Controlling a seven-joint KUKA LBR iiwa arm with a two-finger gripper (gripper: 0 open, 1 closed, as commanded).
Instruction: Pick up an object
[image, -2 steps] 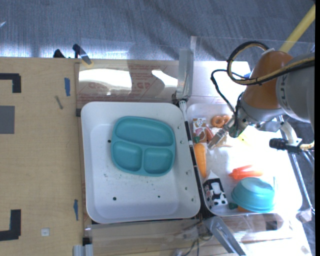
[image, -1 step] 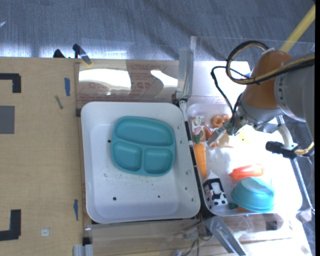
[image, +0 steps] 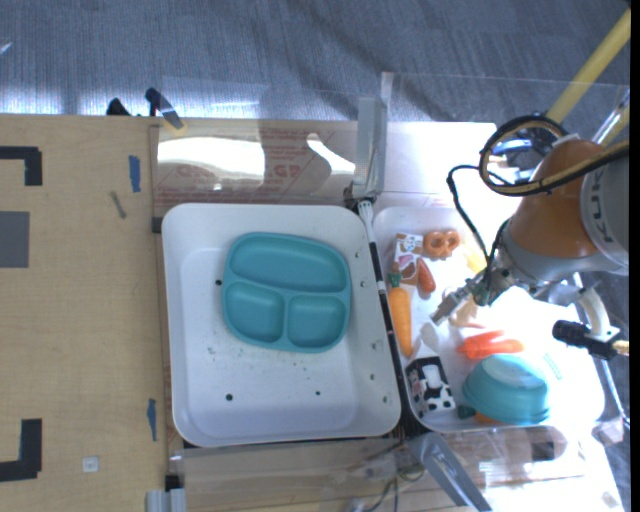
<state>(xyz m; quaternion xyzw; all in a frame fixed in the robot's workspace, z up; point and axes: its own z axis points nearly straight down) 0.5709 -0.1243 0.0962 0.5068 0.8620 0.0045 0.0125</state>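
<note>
Camera view
Hand: the hand (image: 478, 296) hangs low over the right bin (image: 585, 385), near its middle; whether it is apart or together I cannot tell, and nothing shows clamped in it.
Nearest object: a pale piece (image: 466, 315) lies just below the hand, with the orange-red piece (image: 490, 346) a little further toward the near edge.
Others: the carrot (image: 401, 318) lies well to the hand's left along the bin wall, long axis running far-to-near; the teal bowl (image: 508, 390) sits nearer the front.
Left bin: the left bin (image: 190, 330) bears a teal divided plate (image: 286, 290).
Judgement: a short straight descent suits the pale piece best.
</note>
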